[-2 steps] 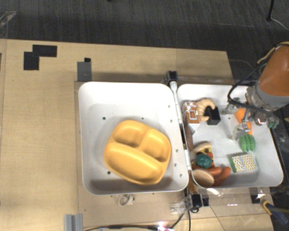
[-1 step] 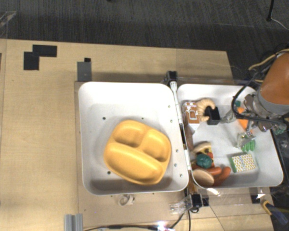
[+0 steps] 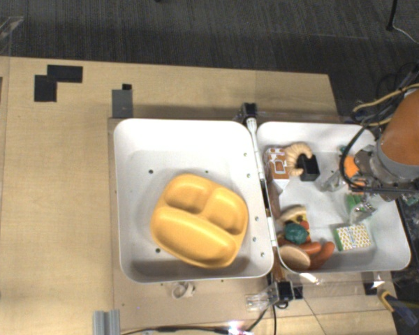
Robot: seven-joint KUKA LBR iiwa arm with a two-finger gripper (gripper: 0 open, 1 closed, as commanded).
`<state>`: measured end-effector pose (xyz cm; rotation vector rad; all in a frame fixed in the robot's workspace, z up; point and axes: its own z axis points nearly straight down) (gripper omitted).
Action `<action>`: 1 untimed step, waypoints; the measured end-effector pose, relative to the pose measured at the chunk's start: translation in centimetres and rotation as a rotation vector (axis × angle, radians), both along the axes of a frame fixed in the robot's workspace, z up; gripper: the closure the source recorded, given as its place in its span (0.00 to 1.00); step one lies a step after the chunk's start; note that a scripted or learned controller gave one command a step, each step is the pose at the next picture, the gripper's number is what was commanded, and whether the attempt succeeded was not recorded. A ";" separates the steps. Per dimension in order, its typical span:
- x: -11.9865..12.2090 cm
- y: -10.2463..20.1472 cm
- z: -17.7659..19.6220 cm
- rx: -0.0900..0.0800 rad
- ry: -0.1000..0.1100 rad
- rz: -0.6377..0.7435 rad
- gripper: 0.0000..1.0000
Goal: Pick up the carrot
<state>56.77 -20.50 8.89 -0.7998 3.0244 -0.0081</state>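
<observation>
I see the gripper (image 3: 358, 199) over the right bin's (image 3: 391, 257) right edge; can't tell its state. Carrot (image 3: 346, 165) shows just beside arm, nr the back edge.

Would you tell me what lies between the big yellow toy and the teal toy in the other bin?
In the camera view, the two bins' adjoining rims and a little bare bin floor separate the yellow toy from the teal toy.

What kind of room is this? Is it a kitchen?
Probably a robot lab, not a kitchen: a robot arm reaches over two white bins of toy food on a wooden bench, with cables nearby.
</observation>
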 end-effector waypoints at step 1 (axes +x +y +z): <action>-3.2 0.4 0.0 -0.005 -0.002 0.272 0.00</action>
